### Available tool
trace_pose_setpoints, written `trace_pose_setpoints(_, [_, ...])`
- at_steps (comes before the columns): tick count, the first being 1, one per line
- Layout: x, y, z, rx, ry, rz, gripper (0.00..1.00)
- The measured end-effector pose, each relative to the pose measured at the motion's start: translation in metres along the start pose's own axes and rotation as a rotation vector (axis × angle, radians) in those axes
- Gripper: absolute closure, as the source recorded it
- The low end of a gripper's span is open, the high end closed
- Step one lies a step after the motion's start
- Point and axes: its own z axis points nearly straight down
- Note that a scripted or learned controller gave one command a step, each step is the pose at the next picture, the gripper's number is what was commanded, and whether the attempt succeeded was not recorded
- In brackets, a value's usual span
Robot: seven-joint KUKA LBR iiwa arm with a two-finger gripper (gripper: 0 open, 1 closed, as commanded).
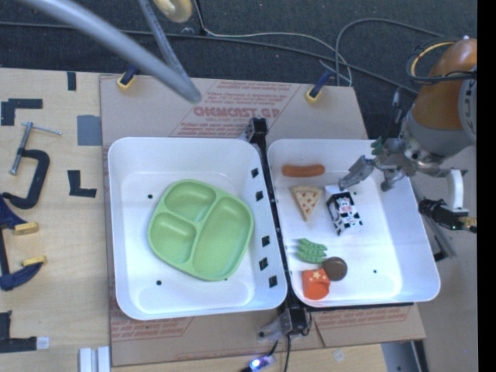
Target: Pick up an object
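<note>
Left bin holds green tray; right bin holds toy foods. Pincer hovers above, fingers apart, holding nothing.

Green divided plate; white bins; brown sausage; yellow pizza slice; black-and-white patched cow; red tomato.

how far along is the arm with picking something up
Nothing looks picked yet: the sausage, pizza slice, cow toy, green piece, red piece and brown ball all lie in the right bin. In hand: the gripper hangs over that bin's upper right, holding nothing visible. Left: descend, grasp and lift.
</note>
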Motion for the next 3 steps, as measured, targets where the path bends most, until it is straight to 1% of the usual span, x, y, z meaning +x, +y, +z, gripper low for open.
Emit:
trace_pose_setpoints(1, [0.000,0.003,-0.008,-0.014,-0.003,-0.004,0.00])
trace_pose_setpoints(2, [0.004,0.002,0.036,-0.010,-0.003,-0.004,0.00])
trace_pose_setpoints(3, [0.003,0.012,0.086,-0.010,-0.003,-0.005,0.00])
